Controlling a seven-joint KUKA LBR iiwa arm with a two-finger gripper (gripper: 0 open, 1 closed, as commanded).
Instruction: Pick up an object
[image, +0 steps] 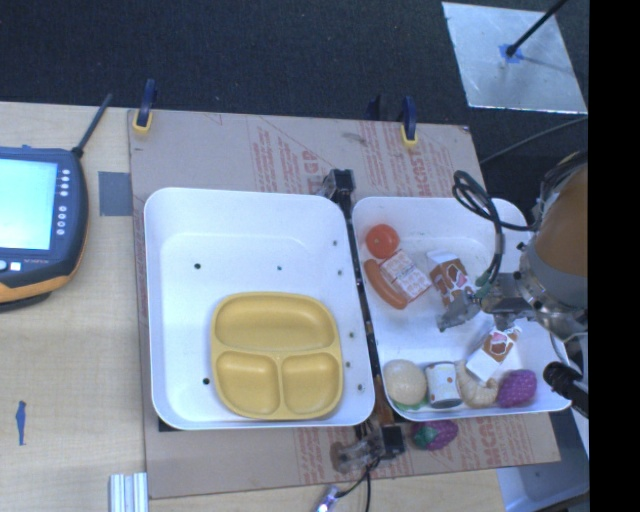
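Objects for picking lie in the right bin (470, 212): a red tomato (381, 240), a sausage (383, 285), a small white packet (406, 272), a brown packet (449, 278), a pale round thing (404, 381), a small can (441, 385) and a purple bunch of grapes (517, 388). The gripper (455, 315) hangs low in the middle of this bin, just beside the brown packet; its state I cannot tell. The left bin (170, 300) holds a yellow divided plate (275, 355). A tablet (35, 220) lies at the far left.
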